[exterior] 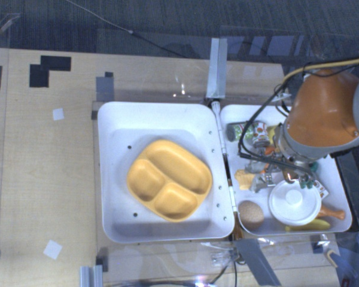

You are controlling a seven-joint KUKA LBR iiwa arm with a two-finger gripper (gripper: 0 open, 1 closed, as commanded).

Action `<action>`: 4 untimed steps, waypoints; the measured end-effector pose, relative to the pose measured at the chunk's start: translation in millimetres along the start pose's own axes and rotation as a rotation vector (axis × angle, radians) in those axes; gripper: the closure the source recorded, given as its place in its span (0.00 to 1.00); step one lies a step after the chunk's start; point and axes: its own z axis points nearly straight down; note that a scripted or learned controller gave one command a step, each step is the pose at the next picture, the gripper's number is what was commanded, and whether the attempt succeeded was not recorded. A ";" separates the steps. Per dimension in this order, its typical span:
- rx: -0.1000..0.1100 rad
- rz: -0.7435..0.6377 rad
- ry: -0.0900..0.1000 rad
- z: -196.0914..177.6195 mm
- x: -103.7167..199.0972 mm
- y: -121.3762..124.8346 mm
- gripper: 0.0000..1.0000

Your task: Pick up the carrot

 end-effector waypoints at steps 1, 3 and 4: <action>0.000 -0.001 -0.005 -2.0 -1.2 0.5 0.00; 0.001 0.133 -0.005 -13.7 26.1 -7.8 0.00; 0.000 0.226 -0.006 -2.5 -22.3 -11.7 0.00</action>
